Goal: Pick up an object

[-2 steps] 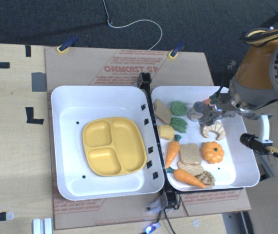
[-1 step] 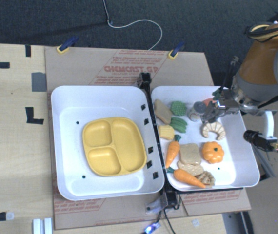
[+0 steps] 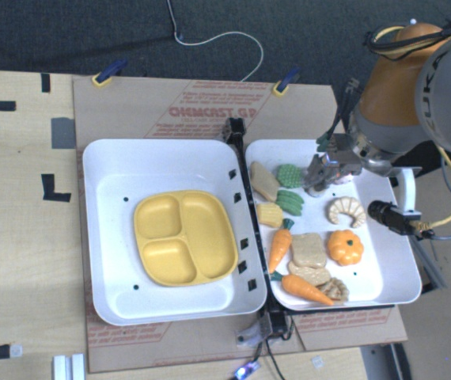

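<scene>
The claw (image 3: 318, 182) hangs low in the right bin (image 3: 396, 279), just beside the green toy (image 3: 289, 175) – whether it is open or closed, I cannot tell. Below it lie the croissant (image 3: 346, 210), the pumpkin (image 3: 344, 246) and two carrots (image 3: 279, 248).

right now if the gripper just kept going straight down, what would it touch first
Probably the bare white floor of the right bin, just right of the green toy vegetable. The gripper hangs there, though depth is hard to judge.
</scene>
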### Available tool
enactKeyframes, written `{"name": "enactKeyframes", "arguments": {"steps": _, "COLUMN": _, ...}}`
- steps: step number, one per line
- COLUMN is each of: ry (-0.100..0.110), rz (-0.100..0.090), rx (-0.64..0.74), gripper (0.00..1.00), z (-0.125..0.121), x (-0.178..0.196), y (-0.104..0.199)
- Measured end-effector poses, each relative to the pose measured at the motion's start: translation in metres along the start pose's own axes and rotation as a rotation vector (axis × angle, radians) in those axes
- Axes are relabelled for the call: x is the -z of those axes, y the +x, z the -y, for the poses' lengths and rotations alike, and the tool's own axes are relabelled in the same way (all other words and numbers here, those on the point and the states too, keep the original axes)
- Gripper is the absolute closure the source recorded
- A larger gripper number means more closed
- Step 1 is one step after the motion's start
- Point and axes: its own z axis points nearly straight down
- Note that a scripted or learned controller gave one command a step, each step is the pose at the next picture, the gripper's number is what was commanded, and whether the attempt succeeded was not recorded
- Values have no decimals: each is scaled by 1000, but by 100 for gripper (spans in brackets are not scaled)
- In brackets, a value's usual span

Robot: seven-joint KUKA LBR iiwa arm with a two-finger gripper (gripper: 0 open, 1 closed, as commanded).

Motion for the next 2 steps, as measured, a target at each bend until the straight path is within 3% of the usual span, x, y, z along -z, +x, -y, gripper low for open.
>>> {"name": "enactKeyframes", "arguments": {"steps": 1, "ry": 1, "rz": 2, "rx": -3, "gripper": 100, "z": -16, "x": -14, "y": 51}}
{"name": "enactKeyframes", "arguments": {"steps": 2, "ry": 0, "rz": 0, "rx": 0, "gripper": 100, "z": -34, "x": -5, "y": 110}}
